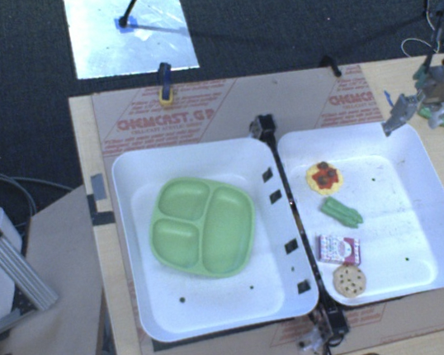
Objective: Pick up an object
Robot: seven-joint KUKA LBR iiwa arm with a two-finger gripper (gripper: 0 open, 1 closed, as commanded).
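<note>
The gripper (402,114) sits above the far right corner of the right bin (427,207), just at its rim, with nothing seen between its fingers; whether they are apart or together cannot be told at this size. All candidate objects lie along the left side of that bin: a small pizza-like toy (324,177) nearest the far edge, a green pea pod toy (341,212) just below it, a small red and white carton (339,249) further toward the near edge, and a cookie (349,280) at the near left corner. The left bin (136,186) carries a green divided plate (203,226). Assessed risks: every object is well apart from the gripper, so a long travel across the bin is required, and any aiming error would land on bare bin floor. The pizza toy and cookie appear flat, and fingers may skid over them without purchase. The carton and cookie lie near each other, so a descent between them could nudge both and secure neither. All four sit near the left wall, where a finger could strike the rim or the dividing clips (278,197).
</note>
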